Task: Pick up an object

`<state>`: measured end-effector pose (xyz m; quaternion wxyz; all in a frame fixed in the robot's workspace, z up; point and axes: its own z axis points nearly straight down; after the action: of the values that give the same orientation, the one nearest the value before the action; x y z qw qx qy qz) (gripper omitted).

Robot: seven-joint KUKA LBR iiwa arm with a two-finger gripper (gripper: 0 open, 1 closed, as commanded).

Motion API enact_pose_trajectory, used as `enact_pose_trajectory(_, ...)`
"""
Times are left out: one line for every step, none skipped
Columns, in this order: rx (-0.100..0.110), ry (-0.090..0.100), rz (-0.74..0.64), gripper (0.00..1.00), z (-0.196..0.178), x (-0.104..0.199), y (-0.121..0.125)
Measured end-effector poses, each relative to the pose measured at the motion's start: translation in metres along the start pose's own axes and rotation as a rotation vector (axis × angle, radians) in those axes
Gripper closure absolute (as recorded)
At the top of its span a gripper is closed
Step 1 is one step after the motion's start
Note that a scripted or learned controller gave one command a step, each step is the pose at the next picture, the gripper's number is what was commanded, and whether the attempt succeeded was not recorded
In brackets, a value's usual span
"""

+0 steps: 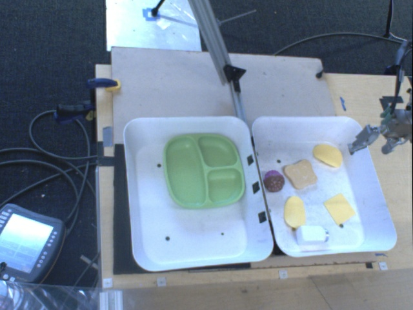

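On the left of the desk [168,82], a green tray [204,170] with three compartments is seen lying flat in the left bin [145,237]. No candidate for picking is offered there besides the tray itself, which is broad and would be gripped poorly.

The right bin [377,202] holds the likelier things, all lying apart from one another. A dark round piece [273,181] lies by the bin's left wall, just beside a toast slice [301,174]. Nearer the front, a yellow oval [294,211] is found, and a white block [312,234] just in front of it. A yellow square [339,208] lies to the right, and a yellow wedge [328,155] towards the far side.

The jaws [382,137] are seen at the far right, above the right bin's far right rim, with nothing visible between them; whether they are released or clenched cannot be told at this size.

The step in hand is judged to be the approach. The wedge is nearest to the jaws and stands well clear of its neighbours, so it is probably the easiest target. The jaws should be centred over it and lowered straight down, and closure should be delayed until the fingers straddle it. The flat pieces are thin and may slip out, so a low, squarely aligned grip is advised. The white block, being taller, may be held more surely.
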<state>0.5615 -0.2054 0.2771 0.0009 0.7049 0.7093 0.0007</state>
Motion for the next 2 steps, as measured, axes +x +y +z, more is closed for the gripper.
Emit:
enact_pose_trajectory(0.000, 0.000, 0.000, 0.00, 0.000, 0.000, 0.000)
enact_pose_trajectory(0.006, 0.001, 0.005, 0.00, 0.063, -0.001, 0.001)
